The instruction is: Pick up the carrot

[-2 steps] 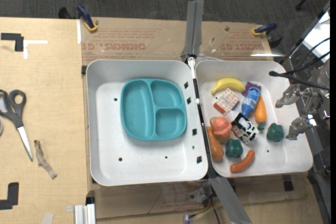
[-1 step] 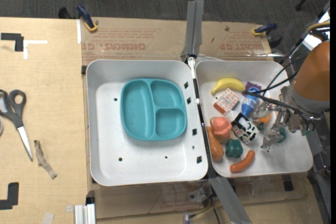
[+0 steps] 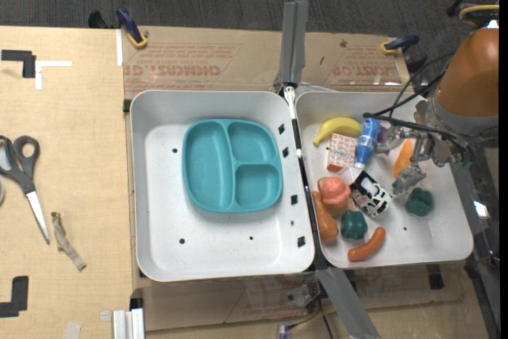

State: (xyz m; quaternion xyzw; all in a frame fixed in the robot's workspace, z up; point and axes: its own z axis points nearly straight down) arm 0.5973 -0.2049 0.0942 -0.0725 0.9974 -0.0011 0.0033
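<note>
The carrot (image 3: pixel 404 156) is a short orange piece in the right bin (image 3: pixel 444 250), lying toward its upper right. My gripper (image 3: pixel 411 175) comes down from the right, directly over the carrot and against its right side. The grey gripper body covers part of the carrot. A second, longer orange item (image 3: pixel 325 223) lies along the right bin's left wall.
The right bin is crowded with a banana (image 3: pixel 336 127), a blue bottle (image 3: pixel 367 140), a white packet (image 3: pixel 341 151), a black-and-white toy (image 3: pixel 370 195), two green vegetables (image 3: pixel 355 226) (image 3: pixel 419 202) and a red sausage (image 3: pixel 365 245). The left bin (image 3: pixel 159 250) holds a teal divided plate (image 3: pixel 234 167). Scissors (image 3: pixel 24 171) lie on the bench.
</note>
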